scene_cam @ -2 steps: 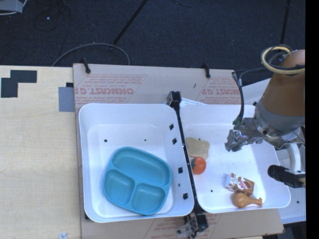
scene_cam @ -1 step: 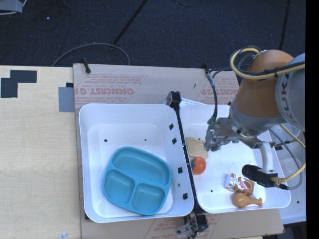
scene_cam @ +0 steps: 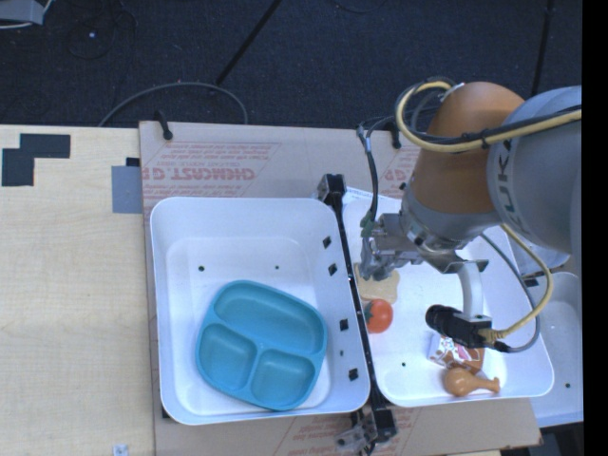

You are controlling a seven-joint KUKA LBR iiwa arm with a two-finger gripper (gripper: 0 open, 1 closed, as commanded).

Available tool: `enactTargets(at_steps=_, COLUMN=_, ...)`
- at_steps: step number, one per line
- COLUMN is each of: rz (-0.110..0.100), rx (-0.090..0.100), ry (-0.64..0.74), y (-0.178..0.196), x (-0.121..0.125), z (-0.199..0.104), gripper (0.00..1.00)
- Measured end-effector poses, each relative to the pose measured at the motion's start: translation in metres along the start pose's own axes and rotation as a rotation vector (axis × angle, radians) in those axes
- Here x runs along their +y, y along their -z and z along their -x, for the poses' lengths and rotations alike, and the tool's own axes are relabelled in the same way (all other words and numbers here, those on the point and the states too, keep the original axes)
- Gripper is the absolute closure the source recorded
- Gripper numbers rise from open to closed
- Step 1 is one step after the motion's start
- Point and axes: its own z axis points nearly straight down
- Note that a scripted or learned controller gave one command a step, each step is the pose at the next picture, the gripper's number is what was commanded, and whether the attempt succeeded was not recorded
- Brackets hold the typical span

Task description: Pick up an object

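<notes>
Claw (scene_cam: 378, 266) low over tan block (scene_cam: 376, 286).

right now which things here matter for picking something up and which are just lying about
For the job:
- gripper, low over the right bin
- tan block under it
- red ball
- chicken leg toy
- small printed packet

Just lying about:
- blue divided tray in the left bin
- cardboard sheet under the bins
- black cables on the floor
</notes>
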Motion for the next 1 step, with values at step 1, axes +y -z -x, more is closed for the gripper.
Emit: enactTargets(at_steps=1, rz=-0.001, rx=-0.001, ry=-0.001, y=0.0025, x=0.0031, z=-0.0475, gripper=1.00)
